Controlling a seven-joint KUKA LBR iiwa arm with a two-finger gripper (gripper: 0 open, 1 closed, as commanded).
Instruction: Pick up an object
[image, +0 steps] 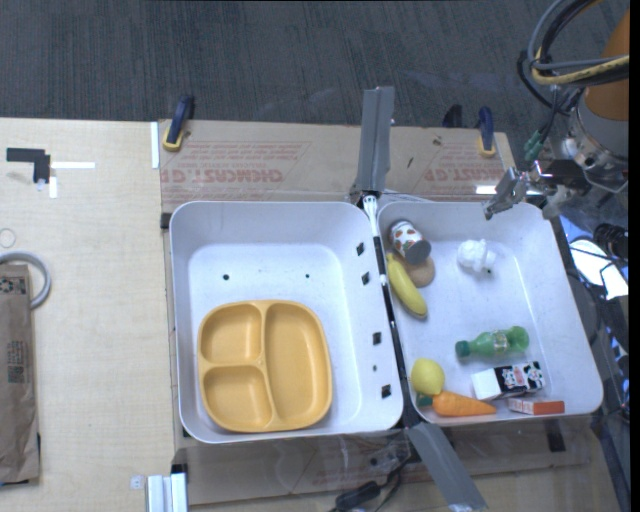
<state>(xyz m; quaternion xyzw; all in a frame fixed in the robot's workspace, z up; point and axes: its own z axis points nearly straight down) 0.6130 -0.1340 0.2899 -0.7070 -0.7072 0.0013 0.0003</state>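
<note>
The gripper (508, 192) hangs above the far rim of the right bin (580, 330), its grasp impossible to judge, probably poised to pick among the banana (406, 285), green bottle (492, 343) and carrot (462, 404) lying inside.

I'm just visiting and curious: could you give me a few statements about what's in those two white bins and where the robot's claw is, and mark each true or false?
1. The yellow three-compartment plastic plate lies in the left white bin. True.
2. The yellow banana lies in the left bin. False: it lies in the right white bin, near the divider.
3. The metal two-finger gripper is over the right bin's far rim. True.
4. The gripper holds the green plastic bottle. False: the bottle lies on the bin floor.
5. The orange carrot lies beside the yellow lemon. True.
</note>
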